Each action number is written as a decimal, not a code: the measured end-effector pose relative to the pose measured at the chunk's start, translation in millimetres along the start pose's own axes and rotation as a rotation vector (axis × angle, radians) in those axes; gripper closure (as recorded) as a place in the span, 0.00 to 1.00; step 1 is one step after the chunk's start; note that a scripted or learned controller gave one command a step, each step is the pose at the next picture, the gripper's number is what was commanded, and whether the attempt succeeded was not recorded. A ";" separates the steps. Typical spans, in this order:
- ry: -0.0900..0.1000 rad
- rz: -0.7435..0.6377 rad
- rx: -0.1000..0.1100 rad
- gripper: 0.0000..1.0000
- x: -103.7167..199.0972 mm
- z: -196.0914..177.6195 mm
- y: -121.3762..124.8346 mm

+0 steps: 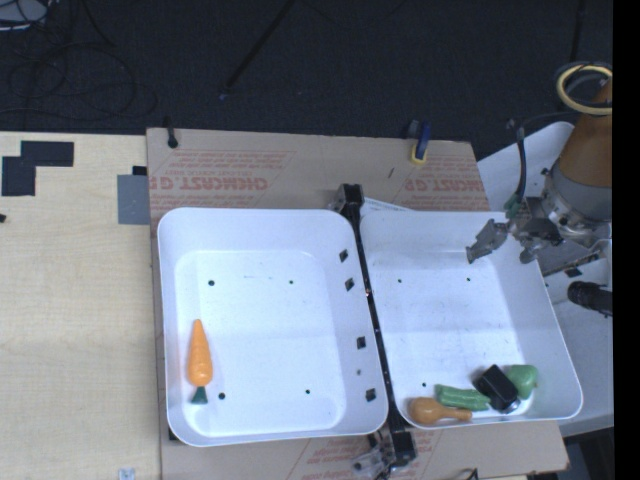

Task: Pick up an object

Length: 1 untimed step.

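The tool is hanging over the right bin's far right corner, fingers seemingly spread, gripping nothing. A toy carrot is lying in the left bin (near-left corner). Brown cardboard is covering the pale wooden counter.

Two white bins side by side on the surface: the left bin holds a carrot near its front-left corner. In the right bin, a green piece, black block and orange piece cluster at the front edge. The claw hangs over its far right corner.
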<state>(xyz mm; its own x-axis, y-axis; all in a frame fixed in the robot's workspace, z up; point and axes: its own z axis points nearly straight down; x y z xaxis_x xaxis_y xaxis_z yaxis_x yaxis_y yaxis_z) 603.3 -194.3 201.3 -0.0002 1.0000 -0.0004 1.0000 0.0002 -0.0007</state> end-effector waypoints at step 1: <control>-0.001 -0.003 -0.009 0.00 30.7 -108.5 -25.6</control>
<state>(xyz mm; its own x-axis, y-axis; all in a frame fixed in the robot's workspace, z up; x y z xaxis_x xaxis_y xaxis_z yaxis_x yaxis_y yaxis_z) 577.7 -163.6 309.8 -0.0031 1.0000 -0.0012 1.0000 0.0031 0.0087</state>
